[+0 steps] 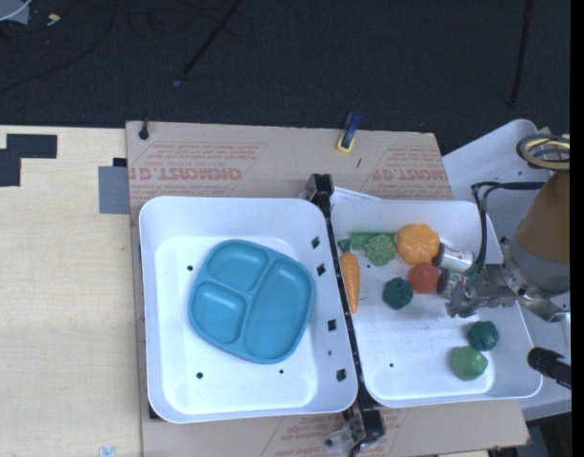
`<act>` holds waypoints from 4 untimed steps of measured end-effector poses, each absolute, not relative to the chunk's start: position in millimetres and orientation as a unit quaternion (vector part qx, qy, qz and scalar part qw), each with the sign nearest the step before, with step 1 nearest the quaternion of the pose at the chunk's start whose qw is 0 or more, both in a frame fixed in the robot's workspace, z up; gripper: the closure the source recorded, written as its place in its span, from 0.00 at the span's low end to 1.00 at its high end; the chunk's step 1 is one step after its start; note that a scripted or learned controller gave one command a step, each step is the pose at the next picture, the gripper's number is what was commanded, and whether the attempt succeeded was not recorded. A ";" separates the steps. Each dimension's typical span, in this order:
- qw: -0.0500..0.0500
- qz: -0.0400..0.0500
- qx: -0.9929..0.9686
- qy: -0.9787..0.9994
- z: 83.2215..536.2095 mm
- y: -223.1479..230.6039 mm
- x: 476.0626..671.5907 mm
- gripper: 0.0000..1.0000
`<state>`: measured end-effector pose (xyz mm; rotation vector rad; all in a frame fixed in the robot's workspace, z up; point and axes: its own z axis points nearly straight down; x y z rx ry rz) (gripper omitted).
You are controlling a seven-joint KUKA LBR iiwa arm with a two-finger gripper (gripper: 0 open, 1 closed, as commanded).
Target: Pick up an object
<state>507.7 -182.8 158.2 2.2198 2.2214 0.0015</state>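
Observation:
The right bin [415, 388] holds several toy foods: an orange carrot [350, 280] along its left wall, a green broccoli piece [377, 247], an orange fruit [418, 243], a red tomato [424, 277] and a dark green piece [397, 293]. Near the bin's right side lie a dark teal piece [482, 334] and a light green one [469, 362]. My gripper [460, 300] is low in the right bin, just right of the tomato and above-left of the teal piece. Nothing shows as held in it.
A blue divided plate [251, 299] lies in the left bin [168, 246]. The arm [549, 231] comes in over the right bin's right wall. A black divider [336, 284] runs between the bins. A yellow and blue clip [348, 133] sits on the cardboard behind.

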 end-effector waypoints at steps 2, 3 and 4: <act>0.000 0.000 0.707 0.707 229.0 -188.8 505.7 1.00; -0.002 0.000 0.706 0.708 224.9 -146.4 511.4 1.00; -0.001 0.000 0.705 0.709 233.7 -92.3 524.4 1.00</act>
